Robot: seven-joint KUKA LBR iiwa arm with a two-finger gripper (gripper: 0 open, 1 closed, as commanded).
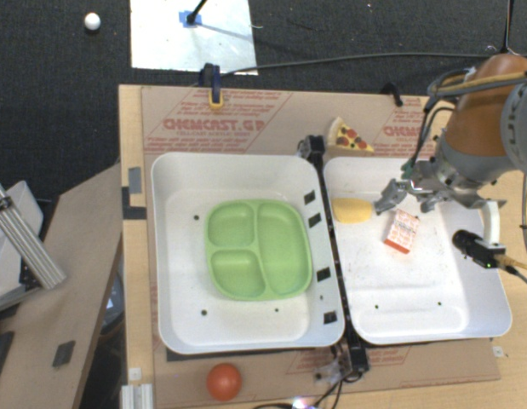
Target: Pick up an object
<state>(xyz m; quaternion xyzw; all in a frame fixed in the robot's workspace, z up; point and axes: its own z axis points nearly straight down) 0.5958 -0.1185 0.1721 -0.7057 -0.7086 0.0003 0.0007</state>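
Note:
In the right bin point(433, 313) lie a pale yellow block point(352, 210) near the left wall and a small red and white packet point(403, 232) toward the middle. My gripper point(406, 199) hangs over the bin's far half, just above and behind the packet and to the right of the yellow block. Its fingers point(387, 201) are spread open, and nothing sits between them. The grey arm with its orange band point(484, 118) comes in from the right.
The left bin point(178, 313) holds a green divided plate point(256, 249). A toy pizza slice point(350, 136) lies on the board behind the bins, and a red ball point(224, 381) sits in front of them. Black clips point(317, 220) line the wall between the bins.

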